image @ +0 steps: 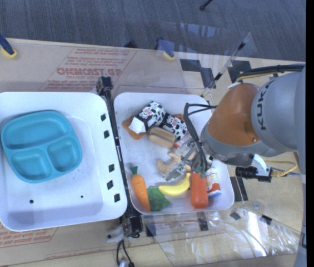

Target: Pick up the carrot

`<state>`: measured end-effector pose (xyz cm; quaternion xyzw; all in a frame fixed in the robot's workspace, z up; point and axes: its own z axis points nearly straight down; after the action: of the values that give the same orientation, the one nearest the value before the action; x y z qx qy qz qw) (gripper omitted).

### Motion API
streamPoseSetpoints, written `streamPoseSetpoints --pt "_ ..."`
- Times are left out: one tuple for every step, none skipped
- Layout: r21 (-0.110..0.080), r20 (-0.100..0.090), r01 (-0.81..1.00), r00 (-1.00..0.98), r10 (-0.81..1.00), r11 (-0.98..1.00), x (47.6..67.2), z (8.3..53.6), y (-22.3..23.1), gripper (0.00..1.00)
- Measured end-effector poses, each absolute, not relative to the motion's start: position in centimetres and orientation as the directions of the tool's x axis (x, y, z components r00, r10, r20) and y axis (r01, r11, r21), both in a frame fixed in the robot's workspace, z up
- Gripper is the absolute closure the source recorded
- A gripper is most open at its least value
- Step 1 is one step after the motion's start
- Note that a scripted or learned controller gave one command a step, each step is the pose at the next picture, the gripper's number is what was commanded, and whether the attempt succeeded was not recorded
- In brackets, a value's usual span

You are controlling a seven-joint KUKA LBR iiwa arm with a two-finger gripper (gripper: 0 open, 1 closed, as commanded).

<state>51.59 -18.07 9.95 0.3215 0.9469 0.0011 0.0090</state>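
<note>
The approach is underway: the carrot (139, 189) lies untouched left of the banana (175, 188), the jaws (180, 168) hover just above that banana, their opening impossible to tell, and must shift leftward

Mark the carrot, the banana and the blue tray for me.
carrot (140, 189): camera view, middle of its orange body.
banana (175, 188): camera view, middle of its curve.
blue tray (15, 133): camera view, its large top compartment.
</note>
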Motion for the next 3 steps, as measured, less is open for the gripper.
streamPoseSetpoints --pt "0.002 -0.004 0.511 -0.86 0.511 0.86 48.9 9.4 -17.5 0.0" --pt "0.003 -0.006 0.504 -0.864 0.504 0.864 49.1 10.4 -17.4 1.0" --pt "0.004 -0.008 0.499 -0.866 0.499 0.866 49.3 11.4 -17.4 1.0"
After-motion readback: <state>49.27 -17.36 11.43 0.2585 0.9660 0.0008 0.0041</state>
